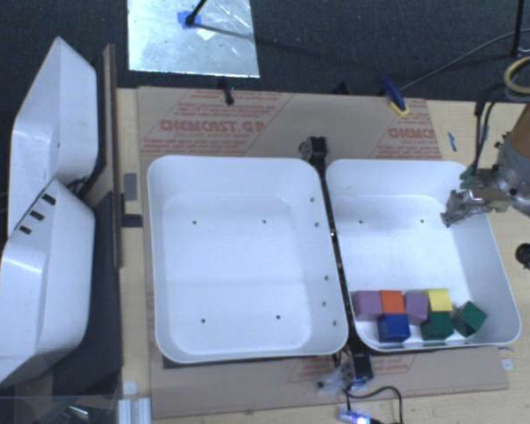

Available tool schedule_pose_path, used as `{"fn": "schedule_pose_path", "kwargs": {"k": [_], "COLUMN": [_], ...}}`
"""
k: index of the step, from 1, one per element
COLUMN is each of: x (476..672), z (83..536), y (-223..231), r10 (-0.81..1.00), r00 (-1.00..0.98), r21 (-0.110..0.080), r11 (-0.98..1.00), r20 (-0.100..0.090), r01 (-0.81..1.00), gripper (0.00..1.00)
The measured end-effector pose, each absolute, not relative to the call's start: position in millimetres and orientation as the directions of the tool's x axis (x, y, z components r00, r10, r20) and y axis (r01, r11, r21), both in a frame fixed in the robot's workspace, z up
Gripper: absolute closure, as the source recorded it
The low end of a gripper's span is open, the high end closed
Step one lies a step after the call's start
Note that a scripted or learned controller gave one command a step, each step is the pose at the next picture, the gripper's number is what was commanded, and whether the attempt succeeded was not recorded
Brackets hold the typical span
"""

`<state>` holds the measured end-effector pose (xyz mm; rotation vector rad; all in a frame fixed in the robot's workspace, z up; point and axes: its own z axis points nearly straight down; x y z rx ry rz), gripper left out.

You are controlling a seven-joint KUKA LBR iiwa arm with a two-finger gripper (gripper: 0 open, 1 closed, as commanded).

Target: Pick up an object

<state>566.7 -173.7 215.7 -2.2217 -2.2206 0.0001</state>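
Observation:
Several small blocks lie along the front wall of the right bin: a purple one, an orange one, a blue one, a mauve one, a yellow one and two green ones. My gripper hangs at the right bin's right rim, well behind the blocks. Nothing shows between its fingers.
The left bin sits beside the right one on a cardboard sheet. White covers stand at the far left. A metal plate lies at the back. Cables run at the right and front.

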Motion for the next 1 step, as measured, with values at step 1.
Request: {"fn": "schedule_pose_path", "kwargs": {"k": [1], "x": [606.6], "z": [222.6], "y": [-200.3], "r10": [1.0], "r00": [0.0], "r21": [0.002], "r11": [0.0], "r20": [-0.001], "r01": [1.0], "gripper": [1.0]}}
